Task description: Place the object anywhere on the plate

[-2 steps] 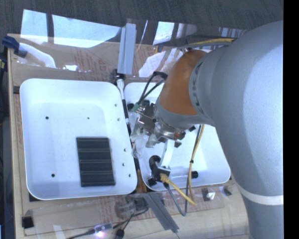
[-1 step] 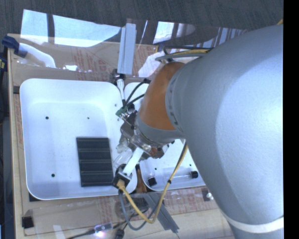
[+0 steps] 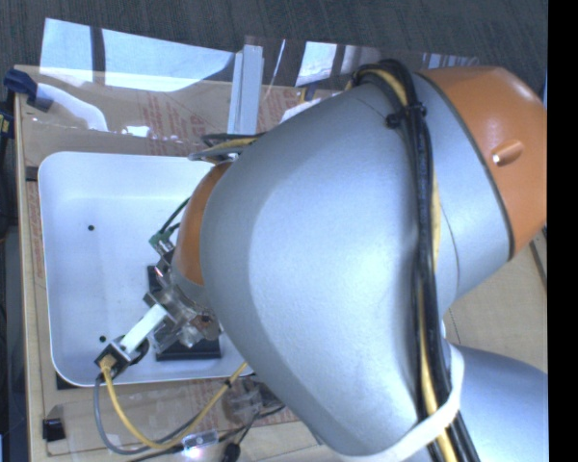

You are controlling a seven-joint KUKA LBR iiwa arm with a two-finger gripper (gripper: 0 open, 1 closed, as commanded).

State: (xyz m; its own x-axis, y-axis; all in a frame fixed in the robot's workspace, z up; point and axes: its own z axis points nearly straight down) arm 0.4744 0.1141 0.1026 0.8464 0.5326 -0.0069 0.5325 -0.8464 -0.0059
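My arm [image 3: 347, 258], grey with an orange band [image 3: 491, 133], reaches across from the right and hides the right bin and the right part of the left white bin [image 3: 67, 191]. My gripper [image 3: 183, 338] hangs low over the near part of the left bin, close to its front wall. Its dark body and a white-and-yellow cable fitting [image 3: 125, 346] hide what lies beneath it. Whatever sits under the arm is hidden.
Two tiny dark specks [image 3: 91, 227] lie on the left bin's floor. Yellow and black cables [image 3: 144, 431] trail along the bench in front of the bin. A clear panel and an upright grey post [image 3: 243, 89] stand behind the bins.
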